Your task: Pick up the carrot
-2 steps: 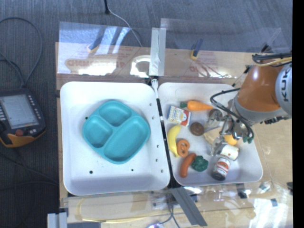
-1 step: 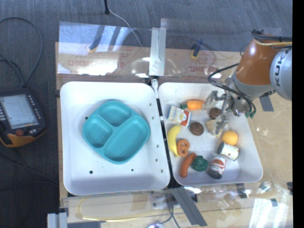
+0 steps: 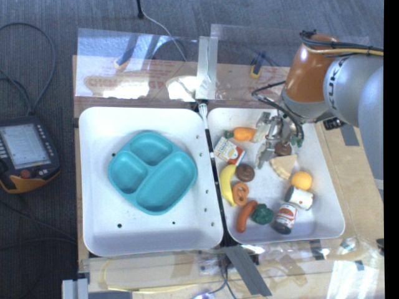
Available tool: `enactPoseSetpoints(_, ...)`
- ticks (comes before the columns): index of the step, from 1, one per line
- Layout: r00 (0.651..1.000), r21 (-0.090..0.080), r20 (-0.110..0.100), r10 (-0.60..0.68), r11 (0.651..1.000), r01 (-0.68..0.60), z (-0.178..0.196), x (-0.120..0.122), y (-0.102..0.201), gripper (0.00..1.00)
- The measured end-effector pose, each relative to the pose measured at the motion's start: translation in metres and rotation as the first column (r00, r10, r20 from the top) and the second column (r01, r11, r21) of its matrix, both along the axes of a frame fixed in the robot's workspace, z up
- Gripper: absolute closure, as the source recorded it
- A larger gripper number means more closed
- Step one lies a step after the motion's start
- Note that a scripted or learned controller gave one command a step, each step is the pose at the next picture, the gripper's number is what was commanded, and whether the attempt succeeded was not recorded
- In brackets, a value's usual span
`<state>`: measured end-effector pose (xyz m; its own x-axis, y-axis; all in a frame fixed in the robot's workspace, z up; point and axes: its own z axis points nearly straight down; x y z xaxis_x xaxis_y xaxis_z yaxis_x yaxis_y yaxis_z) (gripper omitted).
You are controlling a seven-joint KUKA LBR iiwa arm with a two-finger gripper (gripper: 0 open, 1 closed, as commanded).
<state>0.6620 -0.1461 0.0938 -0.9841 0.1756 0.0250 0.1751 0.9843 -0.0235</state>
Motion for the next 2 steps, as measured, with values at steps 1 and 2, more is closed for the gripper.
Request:
enactPoseSetpoints(1, 0.989, 0.016, 0.018, -0.146, 0.989, 0.146, 0.041, -0.005, 0.041, 0.00)
enactPoseSetpoints(2, 0.922, 0.011, 0.010, -0.387, 0.922, 0.387, 0.003, -0.014, 0.047, 0.00)
